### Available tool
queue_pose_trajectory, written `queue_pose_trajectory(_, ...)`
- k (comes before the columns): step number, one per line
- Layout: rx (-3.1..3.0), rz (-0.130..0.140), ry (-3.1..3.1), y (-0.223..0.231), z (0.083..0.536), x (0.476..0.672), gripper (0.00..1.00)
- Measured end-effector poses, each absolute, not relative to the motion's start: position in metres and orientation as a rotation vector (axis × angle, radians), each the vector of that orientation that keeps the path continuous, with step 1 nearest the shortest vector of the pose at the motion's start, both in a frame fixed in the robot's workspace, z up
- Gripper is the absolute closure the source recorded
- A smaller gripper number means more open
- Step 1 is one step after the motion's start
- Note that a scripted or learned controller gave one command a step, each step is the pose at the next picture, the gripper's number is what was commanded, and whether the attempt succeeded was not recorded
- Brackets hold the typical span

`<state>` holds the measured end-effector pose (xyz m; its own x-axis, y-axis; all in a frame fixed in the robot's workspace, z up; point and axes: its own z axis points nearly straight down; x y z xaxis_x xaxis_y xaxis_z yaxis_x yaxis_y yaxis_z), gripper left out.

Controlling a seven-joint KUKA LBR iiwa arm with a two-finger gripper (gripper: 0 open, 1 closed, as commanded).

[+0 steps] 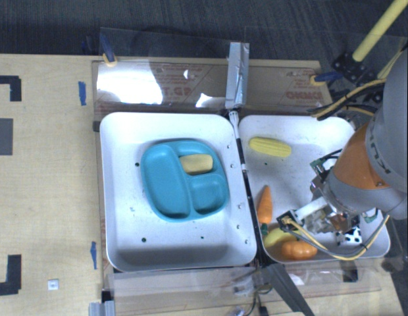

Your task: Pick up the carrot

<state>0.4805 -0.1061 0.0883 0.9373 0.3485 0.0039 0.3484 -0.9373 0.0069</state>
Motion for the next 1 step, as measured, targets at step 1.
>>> queue_pose_trajectory(1,3.126,0.002,0.330,-0.0893,0.1856,0.5234,1.00)
